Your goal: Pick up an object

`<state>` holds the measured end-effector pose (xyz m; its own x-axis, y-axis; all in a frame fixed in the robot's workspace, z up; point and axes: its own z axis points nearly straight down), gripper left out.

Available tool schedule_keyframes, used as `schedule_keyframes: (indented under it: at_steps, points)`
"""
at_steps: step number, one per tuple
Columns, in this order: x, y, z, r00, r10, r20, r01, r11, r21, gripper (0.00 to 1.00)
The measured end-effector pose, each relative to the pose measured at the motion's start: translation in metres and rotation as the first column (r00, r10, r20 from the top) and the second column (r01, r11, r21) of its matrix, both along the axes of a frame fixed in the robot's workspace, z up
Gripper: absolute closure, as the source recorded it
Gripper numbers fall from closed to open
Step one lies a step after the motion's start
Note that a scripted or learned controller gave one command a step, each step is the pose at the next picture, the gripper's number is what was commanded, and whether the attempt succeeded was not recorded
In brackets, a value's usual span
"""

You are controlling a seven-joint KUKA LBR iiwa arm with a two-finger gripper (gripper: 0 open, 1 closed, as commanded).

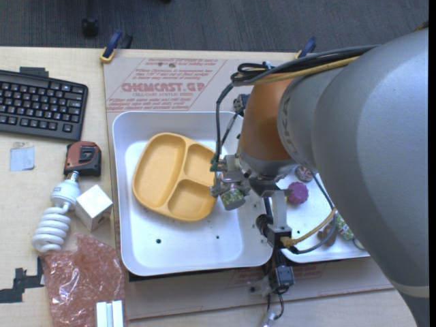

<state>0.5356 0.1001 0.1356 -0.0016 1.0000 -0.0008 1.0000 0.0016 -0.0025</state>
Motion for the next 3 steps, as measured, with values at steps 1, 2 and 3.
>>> schedule_keyframes:
  at_steps: [1,2,3]
  points:
    - [-0.048,-0.029,0.056,1.000,-0.003,0.001,0.003,1.000,0.000,1.00]
    - [-0.038,-0.079,0.057,1.000,-0.003,0.003,0.003,1.000,0.000,1.00]
    - [0.039,-0.032,0.057,1.000,0.000,0.002,0.000,1.000,-0.001,1.00]
